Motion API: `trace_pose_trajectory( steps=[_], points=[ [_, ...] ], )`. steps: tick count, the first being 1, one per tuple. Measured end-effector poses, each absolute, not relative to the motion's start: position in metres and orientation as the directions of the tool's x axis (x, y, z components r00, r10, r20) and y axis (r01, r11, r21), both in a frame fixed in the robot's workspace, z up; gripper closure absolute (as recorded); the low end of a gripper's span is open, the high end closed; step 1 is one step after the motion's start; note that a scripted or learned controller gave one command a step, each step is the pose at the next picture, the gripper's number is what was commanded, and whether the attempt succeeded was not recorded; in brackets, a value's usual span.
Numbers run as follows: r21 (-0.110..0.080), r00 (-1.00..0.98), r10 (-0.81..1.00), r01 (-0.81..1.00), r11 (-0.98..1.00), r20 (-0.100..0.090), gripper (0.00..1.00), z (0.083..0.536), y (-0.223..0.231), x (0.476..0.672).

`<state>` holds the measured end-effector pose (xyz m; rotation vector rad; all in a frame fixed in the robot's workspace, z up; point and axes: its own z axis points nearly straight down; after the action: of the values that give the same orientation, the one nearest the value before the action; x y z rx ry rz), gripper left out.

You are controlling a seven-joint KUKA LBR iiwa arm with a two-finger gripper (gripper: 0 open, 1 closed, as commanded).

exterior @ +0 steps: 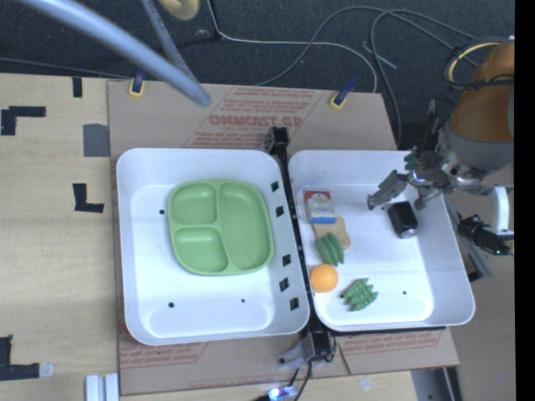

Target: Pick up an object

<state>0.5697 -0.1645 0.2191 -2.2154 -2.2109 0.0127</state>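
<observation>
The tool (399, 200), fingers spread and holding nothing, hangs over the right bin's (435, 295) far right. The orange (323, 278), green pieces and carton lie well left; descending here risks closing on bare floor.

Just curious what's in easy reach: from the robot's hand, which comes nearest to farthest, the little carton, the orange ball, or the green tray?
1. Little carton, right bin, nearest the hand.
2. Orange ball, right bin's lower left.
3. Green tray, left bin, farthest.
</observation>
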Motion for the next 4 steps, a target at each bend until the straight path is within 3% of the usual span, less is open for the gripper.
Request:
trace_pose_trajectory(
  steps=[1,3,4],
  points=[
    [-0.002,-0.002,1.000,1.000,0.002,0.000,0.00,0.226,-0.164,0.573],
    [-0.007,-0.001,1.000,1.000,0.001,0.000,0.00,0.100,-0.159,0.578],
    [0.001,0.000,1.000,1.000,0.000,-0.002,0.00,0.087,-0.160,0.579]
  ],
)
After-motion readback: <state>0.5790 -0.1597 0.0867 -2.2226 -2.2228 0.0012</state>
